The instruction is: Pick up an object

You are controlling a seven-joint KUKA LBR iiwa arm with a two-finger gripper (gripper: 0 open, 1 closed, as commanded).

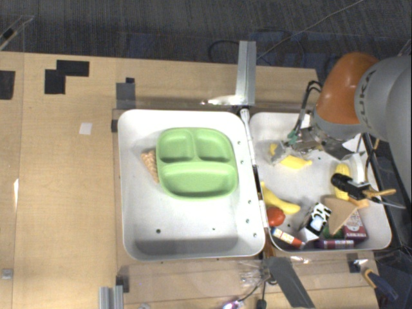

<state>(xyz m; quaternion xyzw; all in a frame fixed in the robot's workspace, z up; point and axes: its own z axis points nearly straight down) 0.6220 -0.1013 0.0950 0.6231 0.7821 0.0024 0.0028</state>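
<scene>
Yellow block [297, 163]: lies flat on the floor of the right bin [308, 187], in its upper half.
Hand [295, 141]: low over the right bin, just beyond the yellow block toward the bin's far wall. Whether they touch cannot be told.
Hand state: cannot tell whether it is released or clenched.
Nearby: a banana [281, 202] lies nearer the camera, apart from the block.
Right bin's near corner: a red ball [276, 217], a marker [288, 238] and a brown wedge [347, 215], crowded together.
Left bin [180, 227]: holds a green divided plate [195, 161].
Surface [58, 172]: pale wood, carrying both bins.
</scene>
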